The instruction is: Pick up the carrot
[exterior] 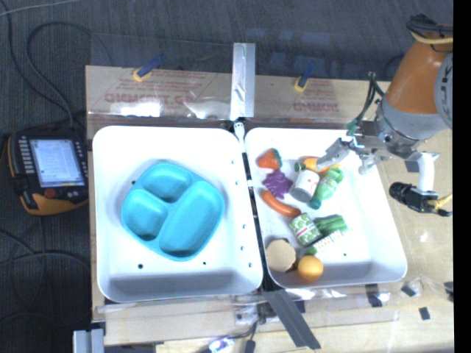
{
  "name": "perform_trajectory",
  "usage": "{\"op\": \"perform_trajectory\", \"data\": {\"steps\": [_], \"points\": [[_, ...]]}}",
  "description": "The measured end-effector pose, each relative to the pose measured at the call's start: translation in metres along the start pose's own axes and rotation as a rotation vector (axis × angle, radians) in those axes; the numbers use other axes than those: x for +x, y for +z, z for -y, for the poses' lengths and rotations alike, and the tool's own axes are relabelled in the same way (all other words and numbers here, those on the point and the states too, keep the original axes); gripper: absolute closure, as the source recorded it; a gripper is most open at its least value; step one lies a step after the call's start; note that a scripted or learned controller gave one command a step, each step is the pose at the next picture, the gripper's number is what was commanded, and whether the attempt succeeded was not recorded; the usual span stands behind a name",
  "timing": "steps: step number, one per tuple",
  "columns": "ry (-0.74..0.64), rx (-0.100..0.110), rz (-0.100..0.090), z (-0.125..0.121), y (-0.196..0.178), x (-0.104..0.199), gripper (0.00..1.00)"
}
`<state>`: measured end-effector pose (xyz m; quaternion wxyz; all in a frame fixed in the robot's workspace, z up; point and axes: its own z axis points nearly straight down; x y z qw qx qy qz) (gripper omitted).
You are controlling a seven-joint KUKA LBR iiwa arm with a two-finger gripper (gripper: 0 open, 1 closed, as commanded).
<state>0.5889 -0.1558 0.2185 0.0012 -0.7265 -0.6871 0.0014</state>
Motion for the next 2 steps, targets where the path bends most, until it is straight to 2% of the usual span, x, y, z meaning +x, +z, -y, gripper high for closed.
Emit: {"op": "perform_trajectory", "data": {"steps": [1, 2], "points": [[0.004, 0.001, 0.003, -0.075, 0.043, -0.032, 0.0], [-0.137, -0.002, 0.002, -0.082, 0.122, -0.03, 0.0]]}}
